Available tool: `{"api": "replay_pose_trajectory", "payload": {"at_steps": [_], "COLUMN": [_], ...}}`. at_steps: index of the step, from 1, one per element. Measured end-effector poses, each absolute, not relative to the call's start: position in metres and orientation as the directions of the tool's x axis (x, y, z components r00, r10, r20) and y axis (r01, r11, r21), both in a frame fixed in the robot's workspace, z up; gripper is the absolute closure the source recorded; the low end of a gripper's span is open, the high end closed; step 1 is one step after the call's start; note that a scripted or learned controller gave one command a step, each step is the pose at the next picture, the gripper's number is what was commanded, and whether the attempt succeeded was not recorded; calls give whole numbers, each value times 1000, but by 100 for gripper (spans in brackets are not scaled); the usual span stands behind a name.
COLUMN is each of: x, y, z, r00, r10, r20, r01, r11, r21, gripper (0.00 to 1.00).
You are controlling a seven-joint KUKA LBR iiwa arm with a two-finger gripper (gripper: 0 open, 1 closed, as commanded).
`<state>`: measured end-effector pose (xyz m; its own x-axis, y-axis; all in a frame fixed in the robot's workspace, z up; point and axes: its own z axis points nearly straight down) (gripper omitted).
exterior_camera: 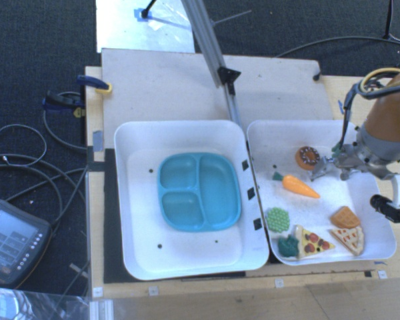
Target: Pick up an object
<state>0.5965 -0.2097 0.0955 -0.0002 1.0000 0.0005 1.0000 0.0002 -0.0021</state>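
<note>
Pale bench (187,85), 2 white bins (187,135), dark carpet (33,45) (cables strewn)

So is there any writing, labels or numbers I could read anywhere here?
No text can be read.
The handheld control pad at the lower left has a screen and buttons, but they are too small and blurred to read.
The toy foods and the blue plate carry no visible print.

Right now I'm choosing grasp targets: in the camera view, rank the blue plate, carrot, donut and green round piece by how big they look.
1. Blue plate, by far the largest.
2. Carrot.
3. Donut and green round piece look alike; I won't rank them.
</note>
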Motion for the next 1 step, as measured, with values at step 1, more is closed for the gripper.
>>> {"api": "replay_pose_trajectory", "payload": {"at_steps": [1], "x": [599], "y": [-210], "z": [110], "r00": [0], "r10": [1000], "r20": [-1], "r01": [1000], "r11": [0], "r21": [5], "gripper": [100]}}
